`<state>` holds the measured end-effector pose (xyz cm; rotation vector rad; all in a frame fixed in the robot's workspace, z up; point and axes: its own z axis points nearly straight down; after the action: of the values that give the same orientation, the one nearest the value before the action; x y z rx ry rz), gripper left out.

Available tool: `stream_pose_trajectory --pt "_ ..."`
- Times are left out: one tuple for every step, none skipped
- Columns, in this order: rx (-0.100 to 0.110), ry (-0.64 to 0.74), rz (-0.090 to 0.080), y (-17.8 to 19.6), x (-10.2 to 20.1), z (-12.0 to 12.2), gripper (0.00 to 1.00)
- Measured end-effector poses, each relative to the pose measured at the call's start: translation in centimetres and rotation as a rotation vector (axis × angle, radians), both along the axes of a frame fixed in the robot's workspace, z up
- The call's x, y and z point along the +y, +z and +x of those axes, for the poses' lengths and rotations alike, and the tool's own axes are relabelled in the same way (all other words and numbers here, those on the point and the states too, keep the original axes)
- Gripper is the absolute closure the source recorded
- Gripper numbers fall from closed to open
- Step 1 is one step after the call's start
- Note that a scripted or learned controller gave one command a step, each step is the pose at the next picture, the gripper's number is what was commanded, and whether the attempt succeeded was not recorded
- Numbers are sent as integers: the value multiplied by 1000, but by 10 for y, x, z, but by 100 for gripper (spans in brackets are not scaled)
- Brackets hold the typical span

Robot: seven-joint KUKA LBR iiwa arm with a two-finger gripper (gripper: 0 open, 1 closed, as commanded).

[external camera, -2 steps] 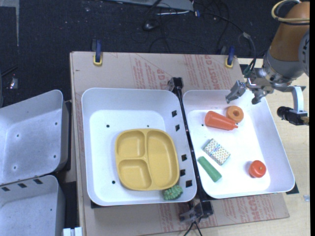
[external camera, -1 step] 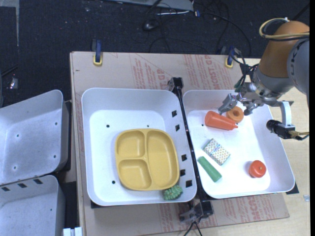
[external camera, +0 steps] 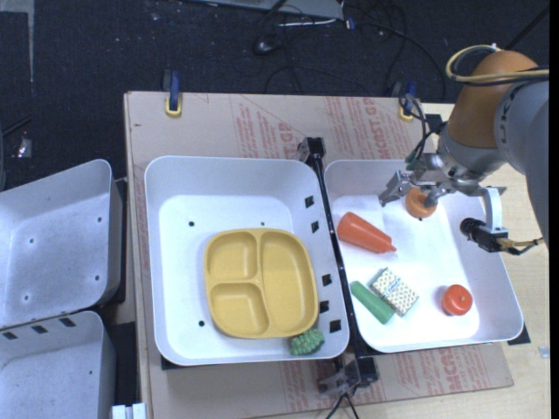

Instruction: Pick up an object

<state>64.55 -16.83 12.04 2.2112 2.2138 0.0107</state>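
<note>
A: Jaws first. What do you see?

B: The two-finger gripper (external camera: pixel 421 195) hangs over the back of the right shallow white bin (external camera: pixel 502 278). A small round orange object (external camera: pixel 422 203) sits right at its tip. Whether the jaws are clamped on it or just above it, I cannot tell from this slant.

A: Noted. Arm?

B: Grey arm with an orange band (external camera: pixel 485 103), reaching in from the right.

A: Rest of that bin?

B: An orange cone-shaped carrot toy (external camera: pixel 364 233) lies just in front of the gripper, apart from it. Nearer the front: a green stick-shaped piece (external camera: pixel 372 302) touching a small patterned white-and-yellow block (external camera: pixel 395 291), and a flat round red-orange piece (external camera: pixel 456 299) off to the right, well apart from them.

A: Left bin?

B: The left shallow white bin (external camera: pixel 175 234) holds a yellow plastic tray with three compartments (external camera: pixel 260 282). A bumpy green lump (external camera: pixel 306 343) sits at the tray's front corner, touching it.
</note>
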Motion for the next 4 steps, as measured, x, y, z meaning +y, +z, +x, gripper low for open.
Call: stream_pose_trajectory --pt "8 0 1 5 0 -2 100" --pt "7 -1 2 64 2 -9 100" --pt "7 1 2 110 2 -7 100" --pt "13 7 6 106 66 -7 100"
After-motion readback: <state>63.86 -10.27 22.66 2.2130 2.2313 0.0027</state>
